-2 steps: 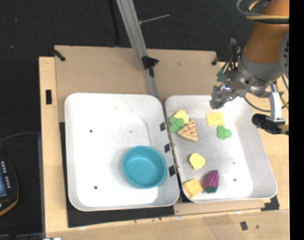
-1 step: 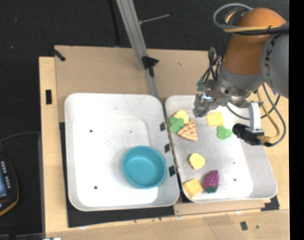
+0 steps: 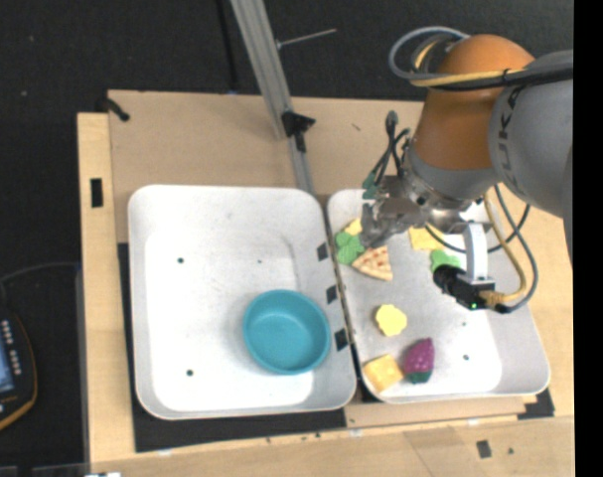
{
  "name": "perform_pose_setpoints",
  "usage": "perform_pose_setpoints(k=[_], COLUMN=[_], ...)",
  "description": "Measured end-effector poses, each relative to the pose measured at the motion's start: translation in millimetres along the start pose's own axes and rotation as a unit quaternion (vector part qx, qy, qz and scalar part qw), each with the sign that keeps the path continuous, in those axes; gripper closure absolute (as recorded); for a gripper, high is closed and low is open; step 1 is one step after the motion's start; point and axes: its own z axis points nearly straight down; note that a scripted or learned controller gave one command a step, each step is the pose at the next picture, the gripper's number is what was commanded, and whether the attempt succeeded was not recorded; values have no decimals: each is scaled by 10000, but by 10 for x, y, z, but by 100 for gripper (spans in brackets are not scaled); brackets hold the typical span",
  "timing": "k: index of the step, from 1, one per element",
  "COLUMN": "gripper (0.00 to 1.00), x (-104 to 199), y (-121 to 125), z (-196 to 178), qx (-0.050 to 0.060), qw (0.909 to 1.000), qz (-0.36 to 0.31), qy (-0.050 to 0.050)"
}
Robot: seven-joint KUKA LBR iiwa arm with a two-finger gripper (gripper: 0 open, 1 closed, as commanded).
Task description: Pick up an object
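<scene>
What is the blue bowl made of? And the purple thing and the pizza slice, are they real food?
The blue bowl looks like plastic: one even teal colour with a smooth, matte surface. The purple thing looks like a toy bunch of grapes, probably plastic or rubber, given its solid bright colour and lumpy shape. The pizza slice also looks like a toy, likely plastic, though it is too small to be sure.

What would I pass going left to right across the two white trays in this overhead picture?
Blue bowl → pizza slice toy → yellow flower-shaped toy → purple grape toy → small green piece.
</scene>
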Motion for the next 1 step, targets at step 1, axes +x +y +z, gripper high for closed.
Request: perform_pose_setpoints(k=[1], gripper=[100], x=[411], y=[-296], z=[-45], qx=[-4], qw=[10000], qz=[8], qy=[6])
